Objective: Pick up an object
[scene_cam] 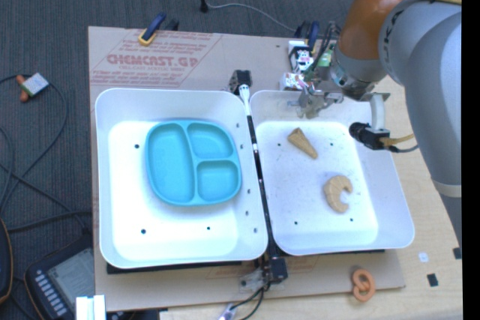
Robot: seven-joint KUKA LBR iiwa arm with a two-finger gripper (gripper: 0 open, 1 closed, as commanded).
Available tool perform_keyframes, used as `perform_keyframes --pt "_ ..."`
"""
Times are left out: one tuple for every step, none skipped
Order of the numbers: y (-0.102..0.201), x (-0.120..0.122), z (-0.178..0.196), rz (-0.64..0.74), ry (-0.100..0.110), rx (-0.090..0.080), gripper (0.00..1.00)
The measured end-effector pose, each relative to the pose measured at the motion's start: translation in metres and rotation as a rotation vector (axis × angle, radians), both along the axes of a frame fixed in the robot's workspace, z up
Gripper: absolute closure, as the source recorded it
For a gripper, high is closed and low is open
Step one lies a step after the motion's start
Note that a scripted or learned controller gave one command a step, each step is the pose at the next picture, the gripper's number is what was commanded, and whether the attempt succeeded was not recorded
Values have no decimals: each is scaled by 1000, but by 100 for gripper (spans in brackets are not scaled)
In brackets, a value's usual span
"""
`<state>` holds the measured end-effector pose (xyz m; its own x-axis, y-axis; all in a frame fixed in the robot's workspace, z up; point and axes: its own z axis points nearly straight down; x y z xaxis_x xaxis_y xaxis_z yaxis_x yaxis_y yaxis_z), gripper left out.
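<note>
Gripper [310,107] sits over the right bin's [390,217] far rim at about 12 o'clock; whether it's wide or narrow I can't tell from this angle, and nothing is visible in it. Candidates: tan wedge [303,142] just below the gripper toward 6 o'clock, and a curved tan piece [338,193] further on toward 5 o'clock, both lying flat and well apart. I'd take the wedge: short travel, descend straight, close across its narrow width. It lies closer to the far wall and the divider at 9 o'clock than to the other sides, so watch finger clearance there. Left bin [112,109] holds a blue divided tray [193,163]; irrelevant.
</note>
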<state>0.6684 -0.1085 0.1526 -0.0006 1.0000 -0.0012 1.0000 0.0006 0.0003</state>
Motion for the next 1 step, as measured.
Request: perform_keyframes --pt "12 0 -5 0 1 0 100"
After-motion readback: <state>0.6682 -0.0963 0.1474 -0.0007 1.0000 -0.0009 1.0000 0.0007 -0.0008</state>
